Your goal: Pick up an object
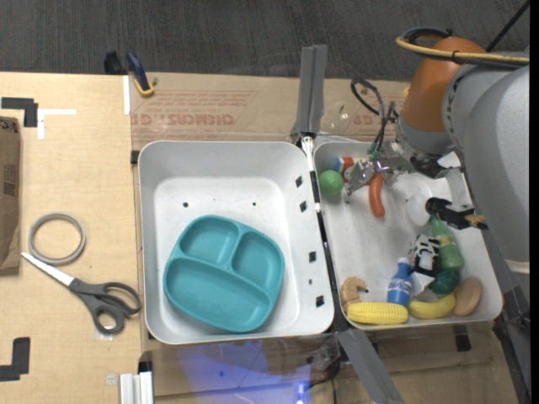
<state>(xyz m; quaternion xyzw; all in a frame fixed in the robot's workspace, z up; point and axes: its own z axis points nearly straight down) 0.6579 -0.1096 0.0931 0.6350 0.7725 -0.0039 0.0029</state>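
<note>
Orange plastic, a toy carrot point(376, 200), lies near the far edge of the right bin point(364, 244), just beside the green ball point(331, 183). My gripper point(364, 175) hangs over its upper end; how far it is open I cannot tell. The carrot looks light, stiff and slick, so I would pinch its middle across the width

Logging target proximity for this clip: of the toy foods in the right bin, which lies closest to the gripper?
The orange carrot, lying just below the gripper. The green ball sits slightly further left; corn and banana lie at the bin's near edge.
</note>
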